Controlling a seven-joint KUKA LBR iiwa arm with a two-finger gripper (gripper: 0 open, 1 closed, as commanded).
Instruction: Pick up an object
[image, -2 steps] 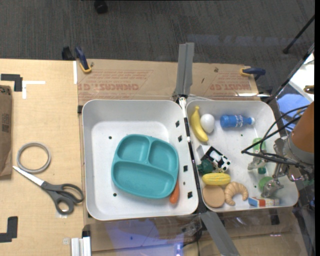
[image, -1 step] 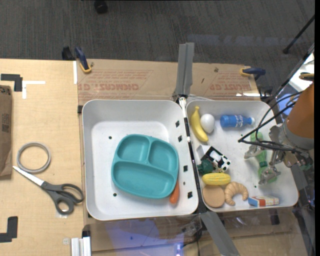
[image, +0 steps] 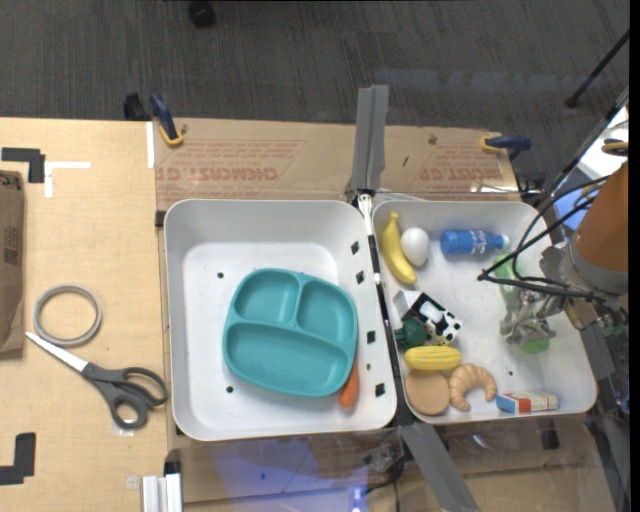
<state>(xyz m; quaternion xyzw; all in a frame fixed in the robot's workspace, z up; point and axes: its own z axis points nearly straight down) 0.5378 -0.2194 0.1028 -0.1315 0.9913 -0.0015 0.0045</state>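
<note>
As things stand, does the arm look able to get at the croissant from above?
Probably yes. The croissant lies uncovered in the right bin, though the corn and the carton sit close. The gripper hovers nearby.

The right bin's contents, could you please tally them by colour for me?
Yellow: 2, banana, corn
White: 2, egg, carton
Blue: 1, bottle
Tan: 2, croissant, cookie
Black-and-white: 1, cow
Green: 1, under gripper
Total: 9
</note>
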